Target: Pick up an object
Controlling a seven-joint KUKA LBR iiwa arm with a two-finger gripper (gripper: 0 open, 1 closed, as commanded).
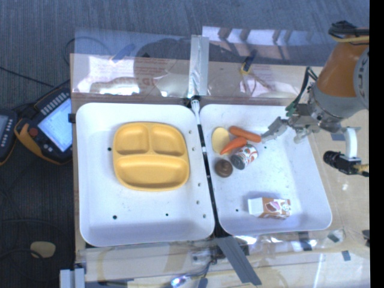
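At right of centre the gripper (271, 131) hovers by two carrots (240, 138) and a can (245, 156) in the right bin (312, 179); its state cannot be told.

Two shallow white plastic bins: one (96, 221) far from gripper, one (312, 203) below gripper. One yellow three-compartment plastic tray (151, 155). Two orange carrots (244, 134), crossed, just beside gripper tip. One small printed can (245, 156). One round brown piece (224, 168). One pale yellow slice (219, 138). One white-and-red packet (269, 207).
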